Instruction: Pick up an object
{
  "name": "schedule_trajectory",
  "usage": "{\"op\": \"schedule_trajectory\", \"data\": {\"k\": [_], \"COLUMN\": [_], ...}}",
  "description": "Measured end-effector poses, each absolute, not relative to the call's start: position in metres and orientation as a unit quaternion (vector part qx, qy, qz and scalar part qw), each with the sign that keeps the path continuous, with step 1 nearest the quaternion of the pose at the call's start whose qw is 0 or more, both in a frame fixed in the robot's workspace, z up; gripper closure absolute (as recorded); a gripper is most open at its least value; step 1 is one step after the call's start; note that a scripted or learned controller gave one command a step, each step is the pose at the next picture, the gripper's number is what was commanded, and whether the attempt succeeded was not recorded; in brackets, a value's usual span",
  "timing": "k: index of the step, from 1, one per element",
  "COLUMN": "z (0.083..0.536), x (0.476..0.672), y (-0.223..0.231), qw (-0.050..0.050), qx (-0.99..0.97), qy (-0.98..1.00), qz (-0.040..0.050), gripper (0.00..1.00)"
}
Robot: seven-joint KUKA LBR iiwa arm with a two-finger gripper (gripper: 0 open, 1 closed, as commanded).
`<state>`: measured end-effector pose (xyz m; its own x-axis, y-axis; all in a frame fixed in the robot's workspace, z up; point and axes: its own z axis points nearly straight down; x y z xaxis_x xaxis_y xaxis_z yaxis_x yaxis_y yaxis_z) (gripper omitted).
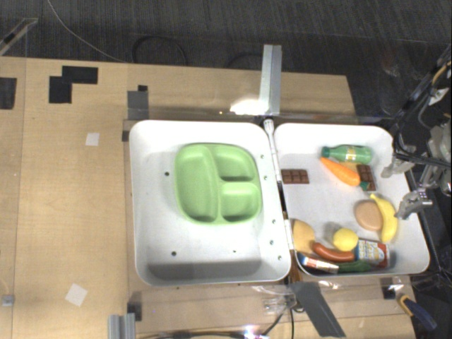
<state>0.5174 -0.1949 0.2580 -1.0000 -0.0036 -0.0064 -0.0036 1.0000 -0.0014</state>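
Lying along the right bin's [422,260] near wall: red sausage [332,252], yellow lemon [345,239]. Farther, the banana [385,217], curved yellow, long axis near-to-far, sits just left of the end effector [417,188] at the bin's right rim. Whether that end effector is open or closed, cannot tell. Farther left: orange carrot [340,171], green bottle [346,153].

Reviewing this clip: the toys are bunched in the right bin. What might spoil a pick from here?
1. The lemon, sausage and can lie packed at the near wall, so the gripper may catch two or none.
2. The banana touches the bun; closing on one could shove the other.
3. The carrot lies against the bottle, and round toys may roll away.
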Motion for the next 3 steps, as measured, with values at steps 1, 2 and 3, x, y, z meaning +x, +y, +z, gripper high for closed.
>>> {"op": "schedule_trajectory", "data": {"k": [1, 2, 3], "z": [0.118, 0.090, 0.088], "x": [0.533, 0.565, 0.632], "y": [-0.199, -0.136, -0.135], "qw": [-0.001, 0.008, 0.007], "qx": [-0.027, -0.049, -0.044], "qy": [1.000, 0.999, 0.999], "qz": [0.0013, -0.0008, -0.0006], "gripper": [0.00, 0.00, 0.00]}}
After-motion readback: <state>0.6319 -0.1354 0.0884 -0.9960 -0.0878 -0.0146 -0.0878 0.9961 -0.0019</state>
